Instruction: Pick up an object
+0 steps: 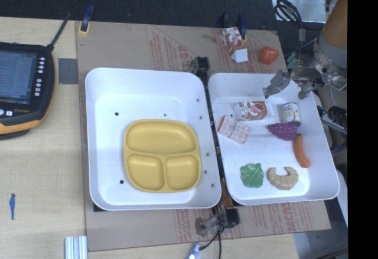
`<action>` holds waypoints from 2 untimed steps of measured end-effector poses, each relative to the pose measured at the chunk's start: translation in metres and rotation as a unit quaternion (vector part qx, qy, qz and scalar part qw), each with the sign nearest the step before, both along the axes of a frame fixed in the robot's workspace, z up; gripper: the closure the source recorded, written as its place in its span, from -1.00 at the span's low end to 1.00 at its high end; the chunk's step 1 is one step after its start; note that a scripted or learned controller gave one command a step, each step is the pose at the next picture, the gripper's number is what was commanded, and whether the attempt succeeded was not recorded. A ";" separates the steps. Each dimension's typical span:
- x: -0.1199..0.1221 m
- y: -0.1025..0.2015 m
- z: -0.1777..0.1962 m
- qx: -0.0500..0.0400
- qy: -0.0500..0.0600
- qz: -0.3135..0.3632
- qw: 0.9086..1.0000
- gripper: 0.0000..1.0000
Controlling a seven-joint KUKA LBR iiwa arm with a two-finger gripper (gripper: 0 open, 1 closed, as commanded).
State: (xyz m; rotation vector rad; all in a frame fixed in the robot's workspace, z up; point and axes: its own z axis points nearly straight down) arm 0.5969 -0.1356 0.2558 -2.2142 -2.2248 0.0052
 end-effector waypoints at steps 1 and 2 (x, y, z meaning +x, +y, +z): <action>0.001 -0.050 -0.101 -0.001 0.002 0.000 1.000 -1.00; -0.037 -0.060 -0.165 0.000 0.001 0.001 1.000 -1.00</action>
